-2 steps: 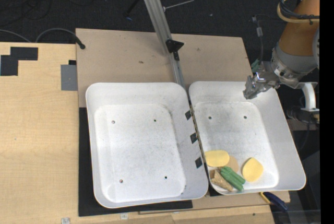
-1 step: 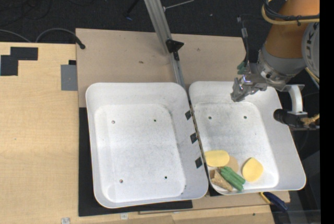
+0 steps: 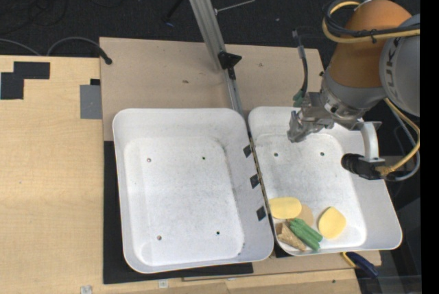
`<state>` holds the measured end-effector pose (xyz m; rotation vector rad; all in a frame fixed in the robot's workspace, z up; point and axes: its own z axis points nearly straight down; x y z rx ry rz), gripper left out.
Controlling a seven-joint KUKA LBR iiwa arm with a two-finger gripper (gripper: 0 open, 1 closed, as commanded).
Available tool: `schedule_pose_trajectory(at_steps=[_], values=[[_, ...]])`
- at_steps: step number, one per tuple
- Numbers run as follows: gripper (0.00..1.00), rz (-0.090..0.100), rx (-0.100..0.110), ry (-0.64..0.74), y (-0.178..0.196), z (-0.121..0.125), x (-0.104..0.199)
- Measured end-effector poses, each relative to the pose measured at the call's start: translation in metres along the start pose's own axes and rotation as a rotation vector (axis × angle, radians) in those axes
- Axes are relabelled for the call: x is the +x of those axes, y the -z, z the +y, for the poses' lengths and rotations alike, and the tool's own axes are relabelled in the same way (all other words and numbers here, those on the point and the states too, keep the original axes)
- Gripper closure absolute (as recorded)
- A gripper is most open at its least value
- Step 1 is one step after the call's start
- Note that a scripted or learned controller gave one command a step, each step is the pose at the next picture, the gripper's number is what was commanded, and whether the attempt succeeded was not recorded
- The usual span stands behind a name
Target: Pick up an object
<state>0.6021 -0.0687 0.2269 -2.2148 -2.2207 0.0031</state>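
Objects for picking lie bunched at the near rim of the right shallow white bin [image 3: 384, 221]: two flat yellow oval pieces, one [image 3: 285, 207] toward the divider and one [image 3: 332, 223] further right, a green stick-shaped piece [image 3: 304, 234] between them, and a small tan, crumbly-looking piece [image 3: 293, 239] touching the green one. The left yellow piece sits just beside the bin's inner wall; the tan and green pieces press close to the near rim, with little room on that side. The far half of this bin's floor is bare. Above that bare part hangs the gripper [image 3: 299, 133] of the grey arm with the orange band [image 3: 370, 39], well apart from the cluster; whether its jaws are parted or closed cannot be told, and nothing shows between them. The left shallow white bin [image 3: 130, 128] adjoins it on the light wooden table [image 3: 48, 169], three black clips along their shared edge.
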Motion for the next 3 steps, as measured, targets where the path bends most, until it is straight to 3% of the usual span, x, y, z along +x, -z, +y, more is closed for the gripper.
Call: schedule_pose_trajectory(at_steps=[3], values=[[1.0,0.0,0.002,0.001,-0.012,-0.053,0.157]])
